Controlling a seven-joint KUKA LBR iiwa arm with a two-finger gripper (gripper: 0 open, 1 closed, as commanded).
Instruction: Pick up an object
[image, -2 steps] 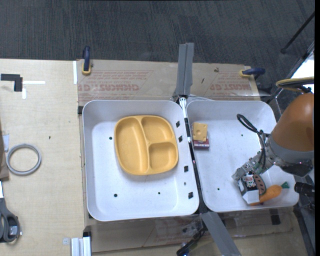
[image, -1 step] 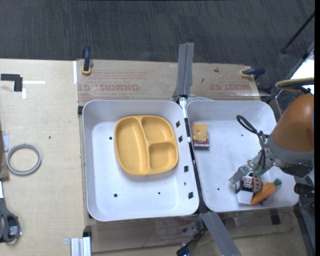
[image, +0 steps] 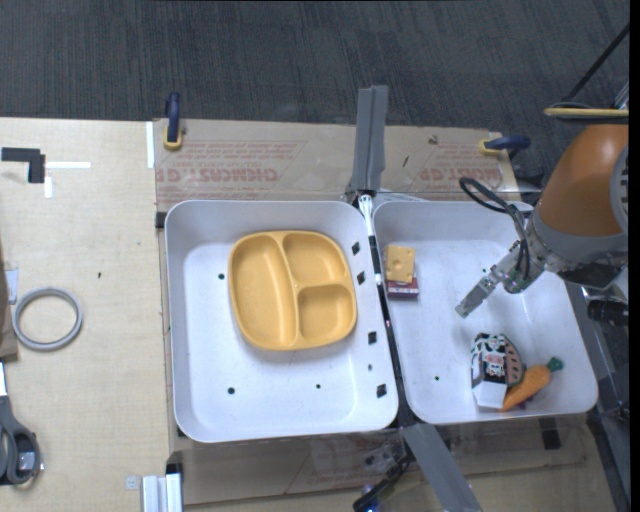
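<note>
The grey arm (image: 585, 190) comes in from the right, its orange band bulging near the edge; the wrist angles down and leftward; the gripper (image: 470, 303) hangs low at the end, slim fingers together, nothing between them.

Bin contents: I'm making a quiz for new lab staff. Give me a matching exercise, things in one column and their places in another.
Things:
1. yellow divided plate
2. toy carrot
3. cheese-picture box
4. roll of tape

Places:
A. right bin, near corner
B. bench, left of the bins
C. left bin
D. right bin, by the divider

Pairs: 1-C, 2-A, 3-D, 4-B
</note>
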